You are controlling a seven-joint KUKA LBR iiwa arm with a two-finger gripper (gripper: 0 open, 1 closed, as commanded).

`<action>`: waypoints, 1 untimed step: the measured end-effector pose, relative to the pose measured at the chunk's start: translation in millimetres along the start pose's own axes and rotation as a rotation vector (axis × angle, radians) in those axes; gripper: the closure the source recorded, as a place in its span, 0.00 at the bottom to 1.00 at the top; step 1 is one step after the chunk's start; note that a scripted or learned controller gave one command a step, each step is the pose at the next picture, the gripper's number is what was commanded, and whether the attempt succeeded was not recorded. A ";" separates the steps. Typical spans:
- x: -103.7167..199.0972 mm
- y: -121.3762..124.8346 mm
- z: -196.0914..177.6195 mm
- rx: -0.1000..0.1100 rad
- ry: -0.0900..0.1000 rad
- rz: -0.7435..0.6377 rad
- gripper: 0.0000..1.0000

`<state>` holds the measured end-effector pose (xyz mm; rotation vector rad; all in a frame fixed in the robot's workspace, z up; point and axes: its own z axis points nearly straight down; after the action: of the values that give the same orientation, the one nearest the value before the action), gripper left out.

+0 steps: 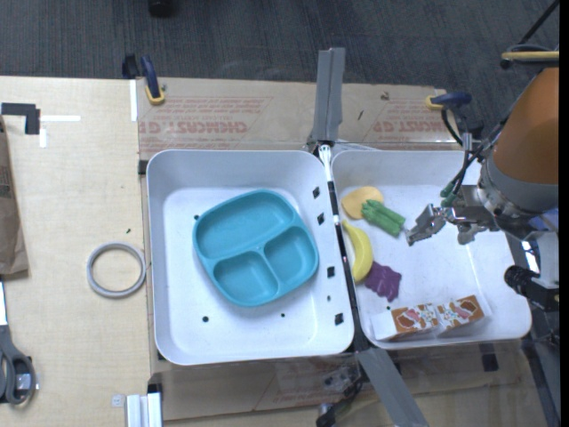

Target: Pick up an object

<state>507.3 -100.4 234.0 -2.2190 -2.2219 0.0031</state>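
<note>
Tool (423, 227) beside green toy (383, 216).

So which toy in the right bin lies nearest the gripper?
The green toy: it lies just left of the gripper, while the banana, purple toy and box lie farther.

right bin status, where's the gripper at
Gripper over right white bin, holding nothing. Nearest: green toy vegetable, just left. Yellow banana, purple toy, snack box untouched.
</note>
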 end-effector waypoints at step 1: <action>-30.1 13.9 -41.5 0.000 -0.001 0.227 0.00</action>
<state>521.4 -130.4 275.5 -2.4564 -1.9571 0.0044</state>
